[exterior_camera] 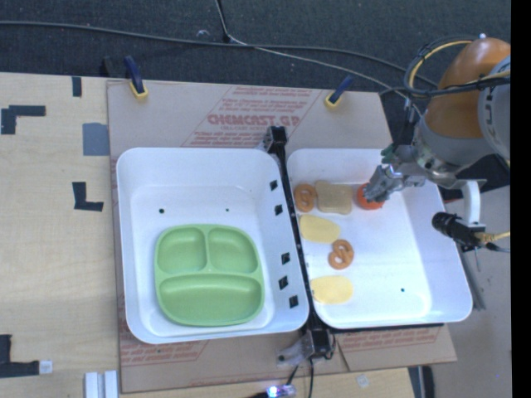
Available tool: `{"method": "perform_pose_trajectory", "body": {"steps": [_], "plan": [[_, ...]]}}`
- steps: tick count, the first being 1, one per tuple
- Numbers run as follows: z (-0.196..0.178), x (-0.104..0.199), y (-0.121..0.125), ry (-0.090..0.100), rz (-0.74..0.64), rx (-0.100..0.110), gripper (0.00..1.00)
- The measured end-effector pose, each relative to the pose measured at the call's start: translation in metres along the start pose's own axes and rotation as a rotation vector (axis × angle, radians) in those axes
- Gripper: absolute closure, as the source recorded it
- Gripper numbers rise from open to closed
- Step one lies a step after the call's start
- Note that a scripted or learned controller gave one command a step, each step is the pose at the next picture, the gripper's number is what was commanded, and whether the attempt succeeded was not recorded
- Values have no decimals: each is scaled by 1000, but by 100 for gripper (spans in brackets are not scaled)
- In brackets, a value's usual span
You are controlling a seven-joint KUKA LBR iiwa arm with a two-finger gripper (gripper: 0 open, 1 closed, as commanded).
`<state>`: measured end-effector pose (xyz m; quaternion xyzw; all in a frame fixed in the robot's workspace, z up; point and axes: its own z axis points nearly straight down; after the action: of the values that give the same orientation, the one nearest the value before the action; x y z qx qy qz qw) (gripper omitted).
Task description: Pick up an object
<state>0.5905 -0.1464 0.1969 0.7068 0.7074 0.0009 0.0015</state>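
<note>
Open floor in the right bin (pixel 415 247), food pieces (pixel 330 239) leftward.

A light wooden bench (pixel 50 247) fills the left and lower part of the view, marked with dark tape pieces (pixel 83 196). On it lies a brown cardboard sheet (pixel 241 118) with red printing, held at its far edge by two clamps with blue handles and yellow tips (pixel 134 80). Beyond the bench lies dark grey carpet floor (pixel 124 15), crossed by thin black cables (pixel 220 11). The light is even and soft.
</note>
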Motion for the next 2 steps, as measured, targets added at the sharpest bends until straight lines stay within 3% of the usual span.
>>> {"method": "perform_pose_trajectory", "body": {"steps": [1, 2], "plan": [[-57, -9, 3, -1, 0, -1, 100], [-62, 45, -10, 2, -5, 4, 100]]}}
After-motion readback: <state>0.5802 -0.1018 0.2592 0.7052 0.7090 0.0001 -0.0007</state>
